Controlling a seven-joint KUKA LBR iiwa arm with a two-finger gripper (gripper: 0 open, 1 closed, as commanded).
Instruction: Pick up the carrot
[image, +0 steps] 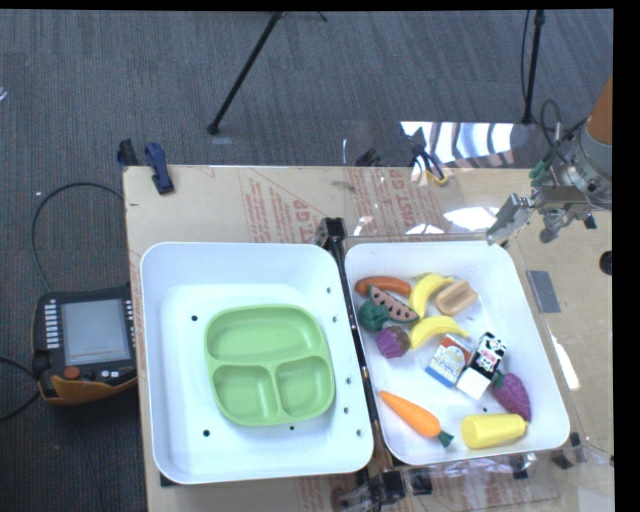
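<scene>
Carrot (412, 413): lay near edge of right bin (545, 330), tip left, beside yellow lemon (492, 430). Gripper (545, 210): hovered past far right corner, jaw state impossible to tell. Best approached from above, fingers across orange middle, clear of lemon.

Not much legible from here. The bench top (240, 205) has red print (283, 213) stamped across it at a slant, big block letters w/ triangle marks, but it's upside down or mirrored from this side; can't make out a word. More red print (392, 192) nr the back edge, same story. Small carton (449, 359) in the right bin (535, 300) has a colour label, too small to read. Pendant (88, 338) on the floor: screen lit, txt unreadable.
</scene>
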